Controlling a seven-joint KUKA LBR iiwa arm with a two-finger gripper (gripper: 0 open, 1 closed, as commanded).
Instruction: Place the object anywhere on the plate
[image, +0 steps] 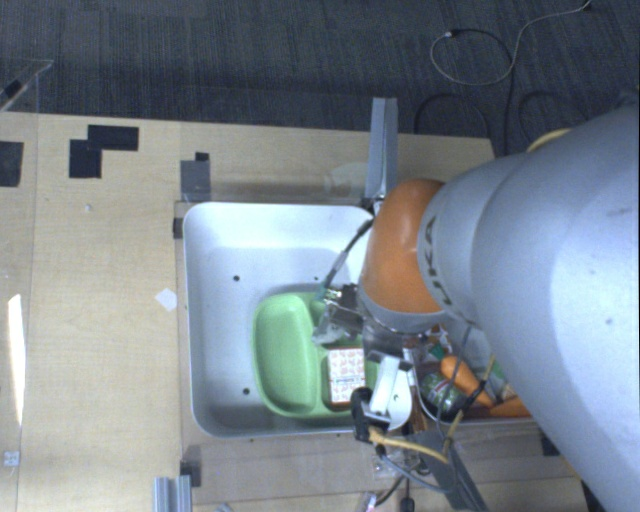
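Seen from above, the green plate (285, 350) lies in the left white bin (215, 300) on the table (100, 330). A small patterned box (345, 372) seems to rest on the plate's right part, just beside the gripper (338, 322). I cannot tell whether the gripper is open or closed.

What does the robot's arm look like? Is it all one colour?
No. The arm is big, round and smooth, mostly grey. Near its wrist it wears a shiny orange band, shaped like a ball. Dark letters are printed where grey meets orange, and a thin grey cable runs beside the band.
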